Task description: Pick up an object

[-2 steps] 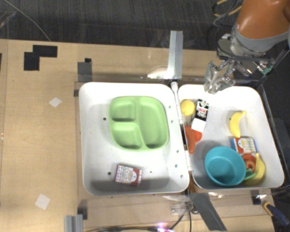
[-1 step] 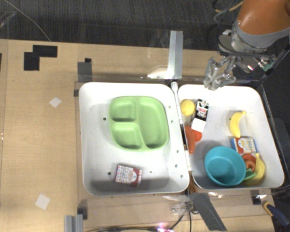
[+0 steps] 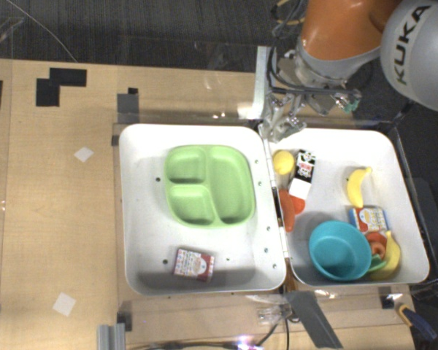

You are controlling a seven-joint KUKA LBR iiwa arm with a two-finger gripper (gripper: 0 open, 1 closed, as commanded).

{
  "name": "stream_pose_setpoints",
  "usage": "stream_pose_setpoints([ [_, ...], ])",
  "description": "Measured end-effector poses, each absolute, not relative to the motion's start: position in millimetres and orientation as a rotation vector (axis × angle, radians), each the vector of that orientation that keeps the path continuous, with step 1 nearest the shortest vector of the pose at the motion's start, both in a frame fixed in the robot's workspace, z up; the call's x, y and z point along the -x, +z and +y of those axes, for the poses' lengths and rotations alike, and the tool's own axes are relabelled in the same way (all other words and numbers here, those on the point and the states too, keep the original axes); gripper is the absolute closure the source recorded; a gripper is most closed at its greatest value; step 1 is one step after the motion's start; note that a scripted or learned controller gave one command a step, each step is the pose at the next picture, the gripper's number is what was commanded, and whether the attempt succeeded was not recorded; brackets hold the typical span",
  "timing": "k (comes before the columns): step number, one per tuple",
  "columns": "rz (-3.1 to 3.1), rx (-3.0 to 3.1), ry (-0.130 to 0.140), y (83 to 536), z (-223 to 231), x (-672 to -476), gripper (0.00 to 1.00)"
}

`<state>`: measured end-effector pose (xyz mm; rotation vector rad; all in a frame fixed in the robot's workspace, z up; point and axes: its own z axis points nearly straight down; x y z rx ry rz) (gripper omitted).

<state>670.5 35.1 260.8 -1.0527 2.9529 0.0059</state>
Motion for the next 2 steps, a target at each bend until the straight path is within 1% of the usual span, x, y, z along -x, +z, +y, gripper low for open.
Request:
stream_pose_setpoints([
  [1,3.031,0.796,0.003,282.6,64.2,-670.9,1.00],
  [2,3.024,0.794,0.005,293.3,65.0,-673.7,1.00],
])
